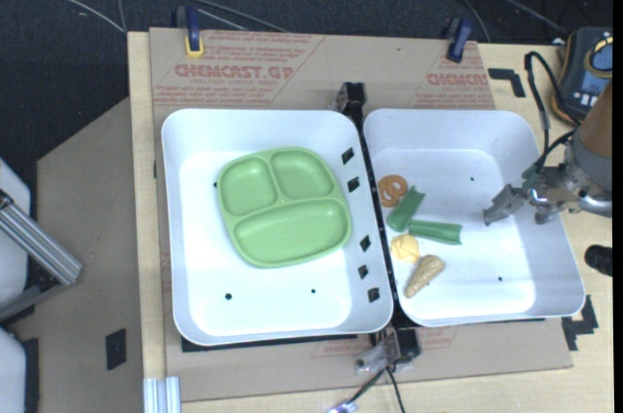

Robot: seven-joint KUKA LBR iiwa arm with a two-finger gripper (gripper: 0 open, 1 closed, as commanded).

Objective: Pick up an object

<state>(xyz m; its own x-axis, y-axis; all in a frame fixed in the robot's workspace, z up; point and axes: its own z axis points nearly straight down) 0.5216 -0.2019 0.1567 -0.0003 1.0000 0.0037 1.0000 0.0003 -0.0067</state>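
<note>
The right bin (pixel 506 133) holds a small cluster of toy food along its left side. An orange ring (pixel 393 189) lies at the top, with a green pod (pixel 406 208) beside it and a second green pod (pixel 435 230) lying flat just below. Below those are a yellow piece (pixel 405 247) and a tan cone-shaped piece (pixel 424 275). My gripper (pixel 521 207) hovers over the right part of this bin, well to the right of the cluster. It is open, with nothing between its fingers.
The left bin (pixel 185 236) holds a green divided plate (pixel 282 206) near its middle. A black divider with clips (pixel 358 197) runs between the two bins. Bare white floor in the right bin lies between the food and my gripper.
</note>
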